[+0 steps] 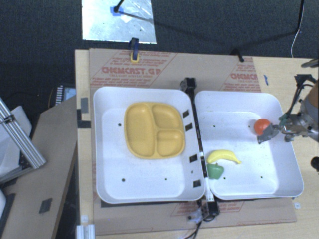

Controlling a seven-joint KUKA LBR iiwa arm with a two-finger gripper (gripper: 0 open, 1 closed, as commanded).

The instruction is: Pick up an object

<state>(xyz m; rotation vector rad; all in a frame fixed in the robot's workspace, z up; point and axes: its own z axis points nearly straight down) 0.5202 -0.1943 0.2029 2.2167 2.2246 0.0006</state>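
Camera view | hand [269,133] beside orange ball [261,126] | right bin [249,190]

**One fixed camera, high above the bench, looking down at a slant**

The camera sits well above the bench [164,66] and looks down on it at a tilt, far enough off to take in both white bins whole. The left bin [107,180] fills the frame's centre-left, the right bin [239,106] its centre-right. Dark floor [40,24] runs across the upper part of the frame, so the view faces toward the bench's far edge. The arm [301,123] enters at the right edge, mid-height
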